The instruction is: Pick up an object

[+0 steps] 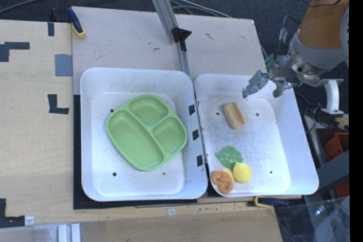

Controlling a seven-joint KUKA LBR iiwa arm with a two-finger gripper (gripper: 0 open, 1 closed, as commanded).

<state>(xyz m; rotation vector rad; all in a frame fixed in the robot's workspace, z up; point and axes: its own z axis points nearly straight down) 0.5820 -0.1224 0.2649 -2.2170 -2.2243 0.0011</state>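
Nearest the camera, at about five o'clock in the right bin (295,139), three small things huddle in the bottom corner: an orange pretzel-like piece (222,180), a yellow lemon (242,172) touching it on its three o'clock side, and a green leafy piece (228,155) just above both, at their twelve o'clock. Farther up that bin, toward eleven o'clock from the lemon, a tan bread roll (233,115) lies alone on the speckled white floor, well apart from the cluster.

At nine o'clock across the divide, the left bin (91,122) holds a green divided tray (147,131) with three compartments, lying flat and turned at a slant.

Farther back, at one o'clock from the bread roll, the gripper (265,85) hangs over the top edge of the right bin; its two fingers stand spread apart with nothing between them. The roll sits near it but not touching. Behind the gripper, at three o'clock, the grey arm with its orange band (326,8) rises out of view.

Farthest off, a grey metal post (161,0) slants across the bench (125,37) from twelve o'clock, and a yellow-tipped clamp (75,22) grips the board's edge at ten o'clock.
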